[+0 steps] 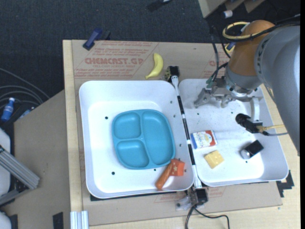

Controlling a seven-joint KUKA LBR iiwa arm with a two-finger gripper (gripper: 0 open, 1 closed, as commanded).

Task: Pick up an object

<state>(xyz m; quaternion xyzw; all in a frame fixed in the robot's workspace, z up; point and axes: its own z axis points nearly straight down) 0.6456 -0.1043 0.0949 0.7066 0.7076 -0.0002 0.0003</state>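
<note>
- Grey robot arm with an orange band point(249, 42): enters from the right, wrist above the far part of the right-hand shallow white bin point(271, 171).
- Two-finger metal gripper point(209, 98): low over the far left area of the right bin, pointing left toward the divider; nothing is seen between its fingers, and whether they are open or closed cannot be told.
- Small white carton with a red and blue label point(203, 139): lying flat in the right bin, near its left wall, well apart from the gripper.
- Pale yellow cheese-like block point(214, 159): just nearer than the carton, slightly to its right.
- Small black and silver object point(251, 149): in the right part of the right bin, near side.
- Left-hand shallow white bin point(93, 128): holds a blue plastic plate with three compartments point(142, 138) at its centre.
- Orange and red toy piece point(170, 173): in the left bin's near right corner, just beside the plate.
- Yellow toy banana point(155, 66): on the brown board beyond the left bin, outside both bins.
</note>
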